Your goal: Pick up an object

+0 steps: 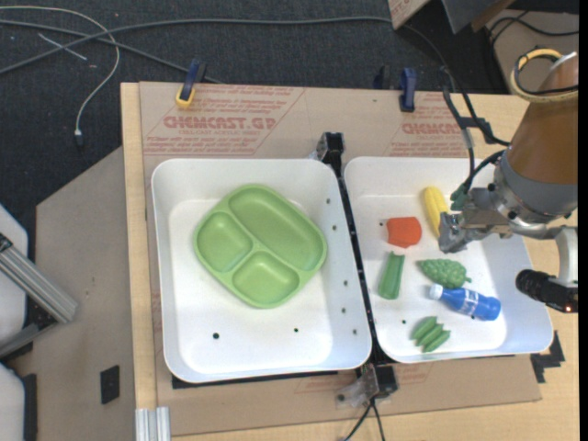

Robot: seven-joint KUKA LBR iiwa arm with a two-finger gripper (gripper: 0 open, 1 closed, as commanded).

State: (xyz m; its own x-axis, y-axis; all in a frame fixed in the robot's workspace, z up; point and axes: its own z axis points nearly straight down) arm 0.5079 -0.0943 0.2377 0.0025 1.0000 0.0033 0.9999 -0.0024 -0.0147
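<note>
Plywood bench (276, 108) on dark carpet, cables. Two white bins: left bin (184, 338) has one green tray (260, 245); right bin (478, 338), six toys. My gripper (452, 228) beside yellow corn (433, 209), near far edge; grip state unreadable.

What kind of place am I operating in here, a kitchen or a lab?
Most likely a robotics lab bench, not a kitchen: two white bins clamped on a cardboard-covered bench, toy food such as a plastic corn cob, and loose cables on the carpeted floor.

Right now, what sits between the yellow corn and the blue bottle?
In the camera view, the bumpy green toy lies between the yellow corn and the blue bottle, with the claw above.
</note>
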